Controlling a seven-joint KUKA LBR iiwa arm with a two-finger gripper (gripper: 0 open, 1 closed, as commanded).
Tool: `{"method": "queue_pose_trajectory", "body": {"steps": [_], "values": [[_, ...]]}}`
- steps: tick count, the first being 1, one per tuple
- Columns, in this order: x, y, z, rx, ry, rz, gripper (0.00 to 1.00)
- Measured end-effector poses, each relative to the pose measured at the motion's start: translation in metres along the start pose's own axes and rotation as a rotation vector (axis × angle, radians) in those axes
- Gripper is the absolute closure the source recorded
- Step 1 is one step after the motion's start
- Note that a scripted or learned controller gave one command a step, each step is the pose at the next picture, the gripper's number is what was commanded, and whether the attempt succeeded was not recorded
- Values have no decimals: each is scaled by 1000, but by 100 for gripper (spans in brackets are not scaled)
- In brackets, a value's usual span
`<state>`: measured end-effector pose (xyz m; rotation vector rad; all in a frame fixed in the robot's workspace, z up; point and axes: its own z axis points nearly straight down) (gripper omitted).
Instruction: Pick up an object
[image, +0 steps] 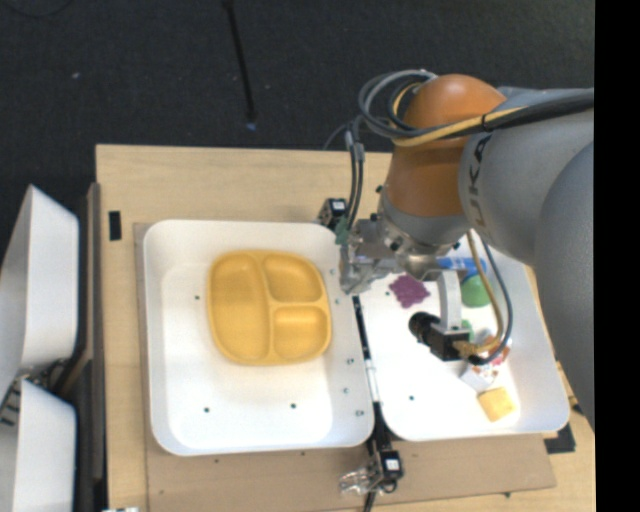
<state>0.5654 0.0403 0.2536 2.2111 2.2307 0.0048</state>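
Pale wooden bench (220, 180) on dark speckled floor (150, 70), evenly lit.

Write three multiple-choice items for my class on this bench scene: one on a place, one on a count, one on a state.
1. Where does the yellow plate lie?
A. left bin
B. right bin
C. bare bench

2. How many compartments does the plate have?
A. two
B. three
C. five

3. How does the plate sit?
A. flat, open side up
B. standing on its rim
C. leaning on a wall

Answers:
1 A, it rests on the floor of the left bin.
2 B, ridges divide it into three.
3 A, its hollows face the camera.
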Motion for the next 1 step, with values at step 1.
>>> {"method": "queue_pose_trajectory", "body": {"steps": [1], "values": [[40,19,0,1,-1,2,100]]}}
